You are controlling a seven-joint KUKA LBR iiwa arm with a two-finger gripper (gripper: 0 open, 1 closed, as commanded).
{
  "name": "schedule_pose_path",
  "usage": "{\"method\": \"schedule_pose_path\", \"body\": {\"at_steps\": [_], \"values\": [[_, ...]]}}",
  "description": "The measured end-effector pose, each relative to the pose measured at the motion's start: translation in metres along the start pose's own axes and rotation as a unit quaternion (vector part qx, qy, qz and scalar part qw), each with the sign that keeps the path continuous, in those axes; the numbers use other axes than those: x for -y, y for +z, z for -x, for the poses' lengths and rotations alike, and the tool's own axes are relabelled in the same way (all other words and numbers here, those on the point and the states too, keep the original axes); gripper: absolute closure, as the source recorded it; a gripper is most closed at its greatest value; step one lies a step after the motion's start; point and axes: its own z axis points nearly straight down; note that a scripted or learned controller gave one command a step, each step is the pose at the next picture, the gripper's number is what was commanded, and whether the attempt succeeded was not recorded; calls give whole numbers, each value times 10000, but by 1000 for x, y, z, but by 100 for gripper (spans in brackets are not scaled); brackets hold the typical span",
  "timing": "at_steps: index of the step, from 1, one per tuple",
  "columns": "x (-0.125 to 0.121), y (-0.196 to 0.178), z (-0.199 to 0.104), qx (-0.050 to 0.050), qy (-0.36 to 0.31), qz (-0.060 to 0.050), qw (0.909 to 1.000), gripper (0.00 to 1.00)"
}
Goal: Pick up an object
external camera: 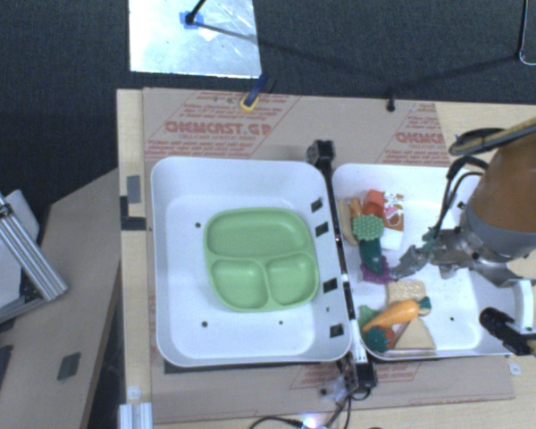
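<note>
Brown board (219,125) printed "CHEMCAST GP" underlies both bins; claw (409,259), spread unreadable, hovers above toys.

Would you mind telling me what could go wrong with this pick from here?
The toys in the right bin are packed close: closing the gripper could catch the purple piece or bread slice together and grip neither well. A push might also shove the carrot against the bin's wall.
</note>
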Motion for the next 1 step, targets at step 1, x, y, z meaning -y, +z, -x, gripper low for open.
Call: {"method": "schedule_pose_path", "body": {"at_steps": [1], "values": [[-3, -6, 0, 8, -12, 60, 10000, 0]]}}
